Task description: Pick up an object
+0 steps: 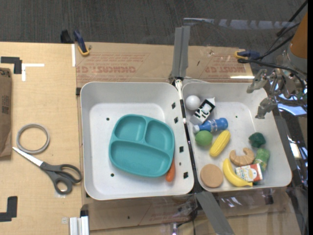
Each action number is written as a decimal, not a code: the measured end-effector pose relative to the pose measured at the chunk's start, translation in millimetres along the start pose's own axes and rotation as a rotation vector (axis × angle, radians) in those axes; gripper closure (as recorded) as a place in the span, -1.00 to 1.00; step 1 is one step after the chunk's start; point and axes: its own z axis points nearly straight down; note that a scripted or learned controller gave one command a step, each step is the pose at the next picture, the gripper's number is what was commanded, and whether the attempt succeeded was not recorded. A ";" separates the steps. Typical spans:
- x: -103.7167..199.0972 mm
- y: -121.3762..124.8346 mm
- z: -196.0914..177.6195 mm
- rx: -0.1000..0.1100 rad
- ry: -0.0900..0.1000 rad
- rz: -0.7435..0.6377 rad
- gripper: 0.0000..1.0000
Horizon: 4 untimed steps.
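Approach stage: your gripper [263, 94] hovers with its jaws spread and nothing between them at the 1 o'clock corner of the right bin [283, 153], so next lower onto a toy, say the corn cob [219, 143] at its centre.

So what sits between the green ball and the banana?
The corn cob lies between the green ball and the banana, seen in the camera view.

Two white bins [93, 131]: left of the divider lie one teal tray [142, 146] and one carrot [170, 172]; right of it, one banana [234, 175], one corn cob [220, 142], one white ball [192, 102].
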 end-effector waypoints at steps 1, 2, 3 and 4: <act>21.3 33.9 121.2 0.000 -0.001 0.064 -1.00; 77.1 93.6 121.4 0.000 0.001 0.051 -1.00; 119.7 105.7 121.7 -0.001 0.002 0.115 -1.00; 118.1 105.7 112.1 0.001 -0.001 0.112 1.00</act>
